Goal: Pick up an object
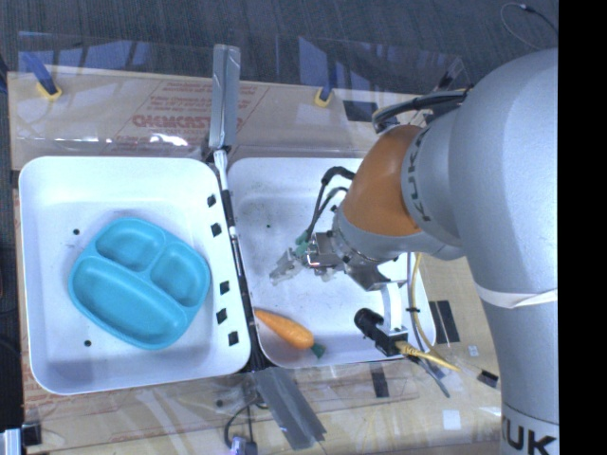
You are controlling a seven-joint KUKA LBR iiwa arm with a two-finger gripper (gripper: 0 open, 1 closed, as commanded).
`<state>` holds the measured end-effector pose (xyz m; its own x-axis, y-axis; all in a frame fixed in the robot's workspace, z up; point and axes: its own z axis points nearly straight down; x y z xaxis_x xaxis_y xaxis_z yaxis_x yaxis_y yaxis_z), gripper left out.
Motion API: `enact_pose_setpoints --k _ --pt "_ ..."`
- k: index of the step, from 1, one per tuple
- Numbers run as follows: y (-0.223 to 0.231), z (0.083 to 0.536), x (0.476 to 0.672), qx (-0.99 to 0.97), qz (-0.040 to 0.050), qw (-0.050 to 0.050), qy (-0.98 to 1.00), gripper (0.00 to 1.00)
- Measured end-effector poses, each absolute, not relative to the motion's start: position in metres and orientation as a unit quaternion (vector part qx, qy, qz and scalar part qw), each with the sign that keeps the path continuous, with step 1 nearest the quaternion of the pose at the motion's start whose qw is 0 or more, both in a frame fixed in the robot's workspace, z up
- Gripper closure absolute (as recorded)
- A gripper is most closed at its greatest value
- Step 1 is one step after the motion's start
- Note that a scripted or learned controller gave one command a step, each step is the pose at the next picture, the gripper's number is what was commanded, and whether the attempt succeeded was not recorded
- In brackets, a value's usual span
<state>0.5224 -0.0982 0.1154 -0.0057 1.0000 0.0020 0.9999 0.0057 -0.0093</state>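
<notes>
An orange toy carrot (284, 329) with a green tip lies at the near edge of the right bin (256, 192). My gripper (284, 265) hangs over the middle of that bin, pointing left, above and a little behind the carrot and apart from it. I see nothing held in it. A blue divided plate (139, 281) lies flat in the left bin (47, 197).
The arm's grey body and orange band (384, 192) cover the right half of the right bin. A divider with black clips (226, 254) runs between the two bins. A grey metal bar (225, 93) stands up behind the bins.
</notes>
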Motion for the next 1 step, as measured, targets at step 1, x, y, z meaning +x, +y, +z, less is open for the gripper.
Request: enact_pose_setpoints --k 1 --pt "-0.0967 0.0899 0.4755 -0.704 0.0016 0.003 -0.71 0.0"
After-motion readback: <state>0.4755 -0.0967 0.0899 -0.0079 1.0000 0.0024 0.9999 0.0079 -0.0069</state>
